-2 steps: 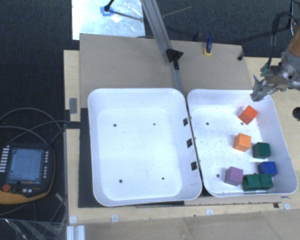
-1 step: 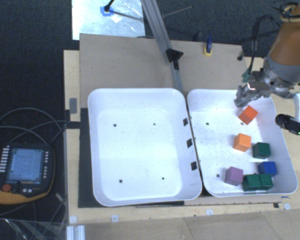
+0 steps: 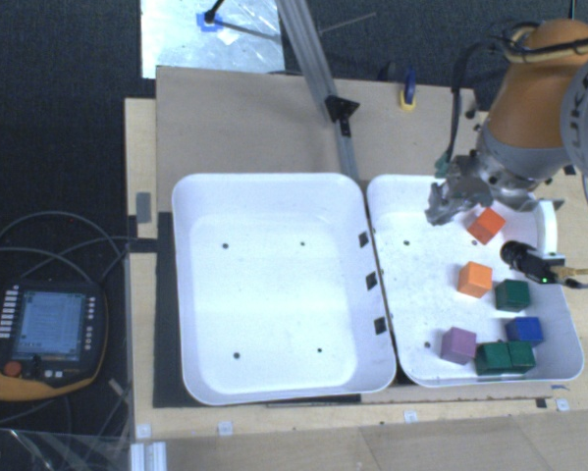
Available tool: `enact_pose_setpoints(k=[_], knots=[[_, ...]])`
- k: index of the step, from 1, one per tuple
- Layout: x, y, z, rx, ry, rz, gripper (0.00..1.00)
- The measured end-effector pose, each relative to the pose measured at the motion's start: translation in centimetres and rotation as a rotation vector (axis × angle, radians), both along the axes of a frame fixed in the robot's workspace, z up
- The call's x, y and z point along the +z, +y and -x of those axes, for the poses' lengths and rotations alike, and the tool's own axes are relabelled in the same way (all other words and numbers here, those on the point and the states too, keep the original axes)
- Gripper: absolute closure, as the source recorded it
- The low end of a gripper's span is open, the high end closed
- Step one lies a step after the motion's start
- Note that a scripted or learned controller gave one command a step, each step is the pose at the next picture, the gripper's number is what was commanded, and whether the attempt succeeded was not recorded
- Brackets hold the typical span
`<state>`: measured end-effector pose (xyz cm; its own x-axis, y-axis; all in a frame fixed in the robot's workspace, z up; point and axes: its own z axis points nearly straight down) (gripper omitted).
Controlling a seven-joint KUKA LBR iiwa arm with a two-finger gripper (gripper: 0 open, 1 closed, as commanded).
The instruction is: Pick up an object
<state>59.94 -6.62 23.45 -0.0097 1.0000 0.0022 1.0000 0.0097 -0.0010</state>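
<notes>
**Claw poised over the right bin, beside a tilted orange cube**

Claw (image 3: 451,202) hangs low over the far part of the right bin (image 3: 411,361), and from this slanted view I cannot tell whether it is open or closed; nothing visibly sits in it. Beneath it lies the surface (image 3: 254,126). Off to its left sits the left bin (image 3: 274,189). Just to the claw's right lies an orange-red cube (image 3: 487,226), tilted on a corner, close beside it but apparently apart. Nearer the camera than the claw rest an orange block (image 3: 475,279), a dark green cube (image 3: 512,294), a blue cube (image 3: 524,330), a purple cube (image 3: 458,344) and a green block (image 3: 505,358), the last few clustered together.

By my reading, the step in hand is the approach, with no grasp yet secured. Next, the claw likely needs to centre over one piece, probably the tilted orange-red cube, come down around it, then close and lift.
</notes>
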Motion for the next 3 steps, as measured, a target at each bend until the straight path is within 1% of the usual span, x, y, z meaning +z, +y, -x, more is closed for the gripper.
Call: enact_pose_setpoints(k=[1, 2, 3], knots=[[1.0, 5.4, 1.4, 0.001, -0.002, -0.001, 1.00], [1.6, 10.1, 3.0, 0.001, -0.002, -0.001, 1.00], [0.9, 14.9, 5.6, 0.001, 0.000, 0.000, 1.00]])
